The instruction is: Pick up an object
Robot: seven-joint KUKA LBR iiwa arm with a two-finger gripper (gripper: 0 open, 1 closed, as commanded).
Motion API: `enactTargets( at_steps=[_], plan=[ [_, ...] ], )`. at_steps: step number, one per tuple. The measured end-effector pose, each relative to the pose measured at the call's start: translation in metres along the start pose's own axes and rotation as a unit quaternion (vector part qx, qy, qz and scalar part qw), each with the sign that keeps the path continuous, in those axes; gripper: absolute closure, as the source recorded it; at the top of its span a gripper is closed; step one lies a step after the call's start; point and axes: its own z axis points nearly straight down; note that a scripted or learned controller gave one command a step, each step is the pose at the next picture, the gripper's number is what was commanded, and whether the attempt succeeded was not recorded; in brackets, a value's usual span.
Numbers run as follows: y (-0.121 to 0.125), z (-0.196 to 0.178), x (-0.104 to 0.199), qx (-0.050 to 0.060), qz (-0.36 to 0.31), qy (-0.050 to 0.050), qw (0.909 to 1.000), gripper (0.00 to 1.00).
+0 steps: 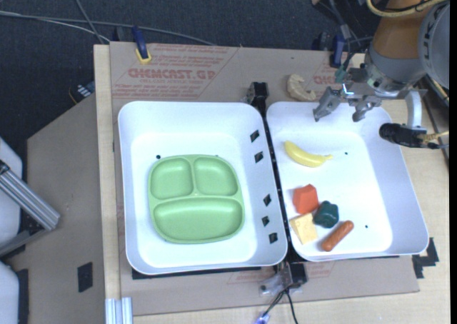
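Arm: enters from the right, orange band uppermost, wrist directed down and leftward over the far edge of the right bin. The claw hangs above that bin's far rim, fingers spread apart, nothing between them. Claw is released and clear of all objects.

Right bin contents: a yellow banana lies nearest the claw, in the far-left part of the bin, apart from the other items. Toward the near-left corner sits a cluster: a red block, a dark teal object just beside it, a pale yellow block in front of the red block, and a brown sausage-shaped piece lying at a slant by the near rim. The cluster items are close together, several appearing to touch.

Left bin: holds a green divided tray with three compartments, lying flat near the bin's middle.

Surroundings: both bins rest on a cardboard sheet on the counter. A pale curved object lies on the cardboard just beyond the right bin, near the claw. Black clips line the seam between the bins. Cables cross the dark floor behind.
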Motion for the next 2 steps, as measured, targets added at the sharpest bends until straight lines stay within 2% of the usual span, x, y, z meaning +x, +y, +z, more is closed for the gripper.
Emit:
enactTargets(
  at_steps=[2],
  plan=[
    [0.006,0.097,0.010,0.000,-0.001,0.000,1.0000,0.00]
  ],
)
